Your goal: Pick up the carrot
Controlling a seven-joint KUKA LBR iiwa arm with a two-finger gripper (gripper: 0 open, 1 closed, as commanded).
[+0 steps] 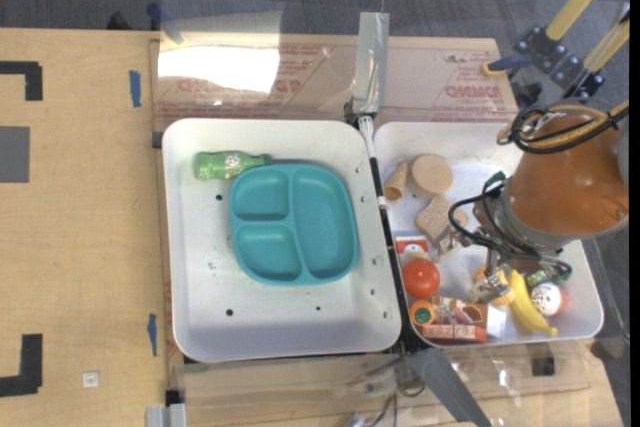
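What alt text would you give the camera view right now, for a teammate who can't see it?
The arm's gripper reaches down into the right bin, over a clutter of toy food including a banana and a tomato. The left bin holds a teal divided plate and a green bottle.

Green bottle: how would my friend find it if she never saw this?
Look in the left white bin, the one with the big teal plate. The green bottle lies on its side at the plate's far left corner. It is the only green thing there, thin and small next to the wide plate.
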